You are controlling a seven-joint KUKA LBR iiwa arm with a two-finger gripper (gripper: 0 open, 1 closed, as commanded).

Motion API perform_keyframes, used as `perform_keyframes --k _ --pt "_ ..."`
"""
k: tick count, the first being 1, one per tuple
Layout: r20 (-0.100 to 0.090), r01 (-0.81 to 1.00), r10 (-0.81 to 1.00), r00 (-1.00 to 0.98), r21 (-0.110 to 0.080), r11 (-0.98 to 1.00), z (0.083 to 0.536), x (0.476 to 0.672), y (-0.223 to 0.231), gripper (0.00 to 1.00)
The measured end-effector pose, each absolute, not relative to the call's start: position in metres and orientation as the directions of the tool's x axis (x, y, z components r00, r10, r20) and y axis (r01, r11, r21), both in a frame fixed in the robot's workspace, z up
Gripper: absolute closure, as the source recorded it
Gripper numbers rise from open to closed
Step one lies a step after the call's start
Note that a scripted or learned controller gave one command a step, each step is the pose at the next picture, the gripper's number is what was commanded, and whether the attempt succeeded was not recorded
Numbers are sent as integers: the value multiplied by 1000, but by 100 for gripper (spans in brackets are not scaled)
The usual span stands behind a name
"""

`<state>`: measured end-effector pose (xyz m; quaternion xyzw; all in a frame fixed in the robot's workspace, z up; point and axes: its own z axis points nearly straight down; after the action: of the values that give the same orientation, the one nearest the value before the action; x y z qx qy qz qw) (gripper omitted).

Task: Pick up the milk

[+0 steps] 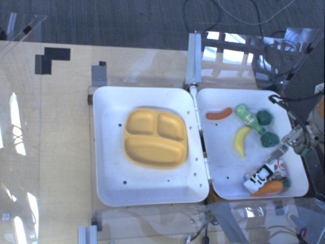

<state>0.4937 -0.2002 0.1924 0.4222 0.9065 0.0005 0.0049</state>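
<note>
Nearest, in right white bin's (pixel 299 189) front corner: white black-spotted milk carton (pixel 261 177) beside orange carrot (pixel 268 188). Just above, metal two-finger gripper (pixel 279 154), finger state impossible to tell. Beyond: yellow banana (pixel 240 140), green bottle (pixel 247 116), red sausage (pixel 219 114).

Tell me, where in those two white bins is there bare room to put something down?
In the right bin, the bare floor lies along its left wall, below the sausage and left of the banana. In the left bin, a bare margin rings the yellow tray. The right bin's lower right corner is crowded: milk carton, carrot, gripper.
</note>
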Motion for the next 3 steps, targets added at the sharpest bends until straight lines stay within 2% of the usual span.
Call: perform_keyframes --k 1,2,3 --pt "-9 559 559 -829 4 829 119 491 -177 0" --pt "-14 546 546 -838 12 838 94 495 -202 0" --pt "-10 596 596 -803 5 803 165 568 -204 0"
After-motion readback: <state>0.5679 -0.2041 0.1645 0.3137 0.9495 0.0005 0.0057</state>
